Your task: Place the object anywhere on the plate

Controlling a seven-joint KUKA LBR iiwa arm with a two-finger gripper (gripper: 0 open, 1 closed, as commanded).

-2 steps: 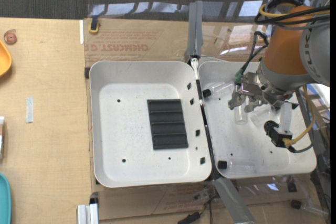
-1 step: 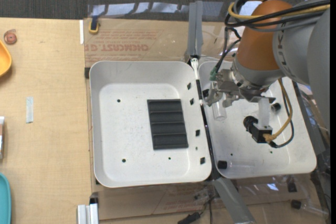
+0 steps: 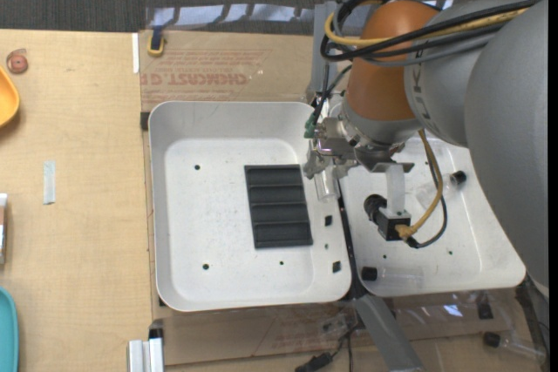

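Grey arm (image 3: 488, 100) over right bin (image 3: 471, 266), black ridged block (image 3: 277, 206) in left bin (image 3: 174, 187); hand (image 3: 324, 174) state unclear.

The grey arm (image 3: 501, 91) reaches in from the right, orange band (image 3: 388, 57) above the wrist, yellow and black cables looped over it. The gripper (image 3: 324, 174) hangs just beside the left bin's (image 3: 174, 187) right wall, pointing down.

One overhead camera, seemingly slanted, overlooks both bins (image 3: 174, 213).
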